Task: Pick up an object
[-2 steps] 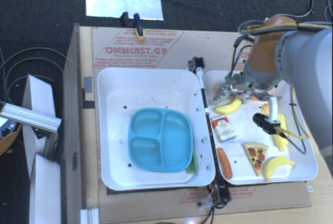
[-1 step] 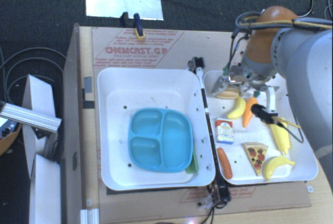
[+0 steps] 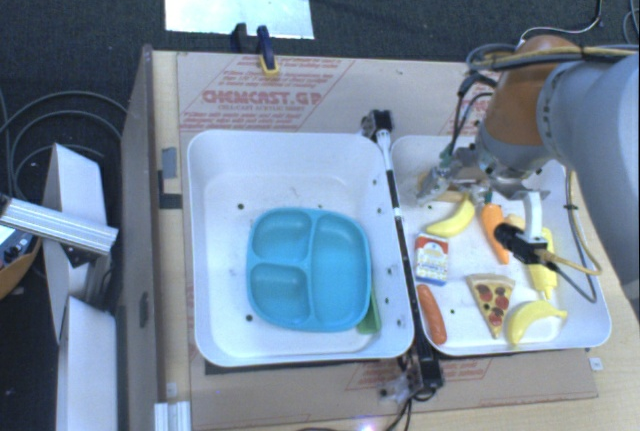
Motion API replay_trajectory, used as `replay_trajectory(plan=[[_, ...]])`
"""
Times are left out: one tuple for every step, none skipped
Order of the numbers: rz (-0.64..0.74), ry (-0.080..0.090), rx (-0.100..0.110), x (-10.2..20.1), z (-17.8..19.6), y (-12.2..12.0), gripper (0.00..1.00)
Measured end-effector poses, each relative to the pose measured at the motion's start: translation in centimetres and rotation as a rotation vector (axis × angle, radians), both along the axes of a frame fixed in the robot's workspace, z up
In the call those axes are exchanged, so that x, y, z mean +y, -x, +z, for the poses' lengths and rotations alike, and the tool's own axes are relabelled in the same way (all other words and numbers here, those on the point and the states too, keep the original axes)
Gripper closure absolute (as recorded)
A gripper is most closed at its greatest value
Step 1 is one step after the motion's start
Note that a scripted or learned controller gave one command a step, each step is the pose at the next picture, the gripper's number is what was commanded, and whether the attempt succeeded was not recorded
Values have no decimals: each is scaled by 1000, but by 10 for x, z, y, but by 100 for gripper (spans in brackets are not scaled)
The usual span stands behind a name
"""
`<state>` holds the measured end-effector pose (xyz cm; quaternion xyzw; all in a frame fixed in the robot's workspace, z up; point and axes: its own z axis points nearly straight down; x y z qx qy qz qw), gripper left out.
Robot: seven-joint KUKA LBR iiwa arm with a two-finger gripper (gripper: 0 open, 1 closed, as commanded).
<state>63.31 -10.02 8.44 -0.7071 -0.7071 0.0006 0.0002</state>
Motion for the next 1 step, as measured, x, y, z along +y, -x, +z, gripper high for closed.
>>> replay_trajectory(plan=[[0,-1,1,7,0,41,0]])
